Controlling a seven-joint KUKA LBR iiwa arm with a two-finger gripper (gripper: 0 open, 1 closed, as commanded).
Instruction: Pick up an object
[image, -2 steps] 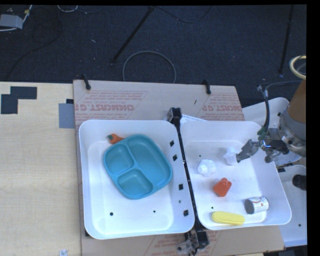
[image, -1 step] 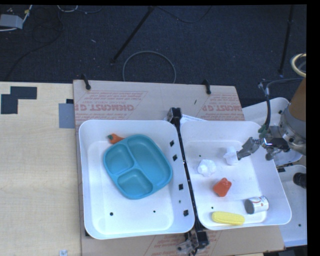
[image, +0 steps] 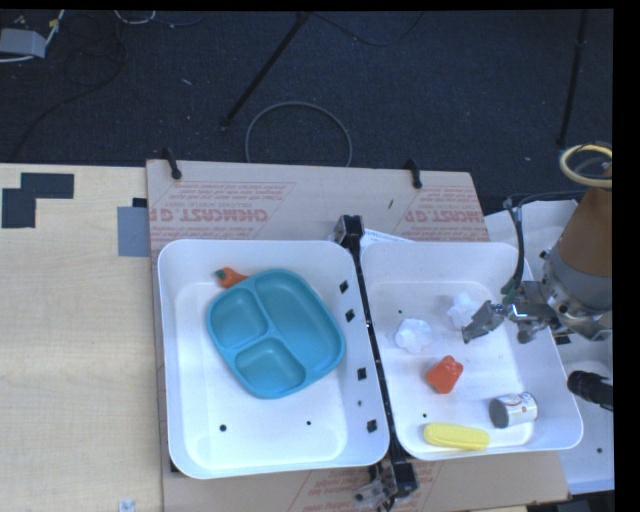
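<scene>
A: Item one, the claw (image: 480, 322). Position and condition?

B: Reaching into the right-hand bin (image: 545, 432) from its outer side, grey arm (image: 585, 260) behind it. Tips sit at a white crumpled piece (image: 462, 306). Whether the tips stand spread or closed, I cannot tell; nothing is visibly between them.

A: Item two, candidates for pickup, listed from the claw outward.

B: White crumpled piece: touching or just beside the tips, on their far side from the arm and slightly up the view. Second white crumpled piece (image: 413, 333): near, straight ahead of the claw toward the bin divider. Orange-red block (image: 444, 374): near, ahead and below. Grey-and-white can (image: 514, 409), lying on its side: below the claw, back toward the arm. Yellow corn-like piece (image: 456, 435): farthest below, along the bin's near wall, long axis running crosswise to the claw's reach.

A: Deciding relation?

B: Judged: the first white piece lies closest, so the likely pick needs almost no travel, only a short drop.

A: Item three, the other bin.

B: Left-hand bin (image: 190, 440): blue divided plate (image: 274, 332) and a small orange piece (image: 230, 276) at its upper edge. Well apart from the claw, beyond the divider.
</scene>
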